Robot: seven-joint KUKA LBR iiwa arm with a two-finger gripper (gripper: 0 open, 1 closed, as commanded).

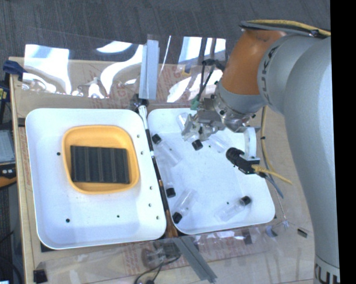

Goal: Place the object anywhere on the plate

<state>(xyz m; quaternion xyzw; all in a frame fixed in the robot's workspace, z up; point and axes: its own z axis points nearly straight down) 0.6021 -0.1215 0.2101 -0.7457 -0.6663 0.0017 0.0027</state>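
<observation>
The yellow plate (pixel 99 138) with a dark ribbed insert lies in the left white bin (pixel 46 219). Several clear vials with black caps lie scattered in the right bin (pixel 259 214): one near its left wall (pixel 167 156), one lower left (pixel 184 198), and one at the lower right (pixel 233 209). My gripper (pixel 197 132) hangs low over the upper middle of the right bin, pointing down. A small black piece (pixel 197 145) sits right under it; whether it is held is unclear.
A black part with a yellow cable (pixel 241 160) hangs off the arm over the right side of the right bin. The arm's grey body (pixel 305 116) covers the bench's right side. A central rim (pixel 152 168) divides the two bins.
</observation>
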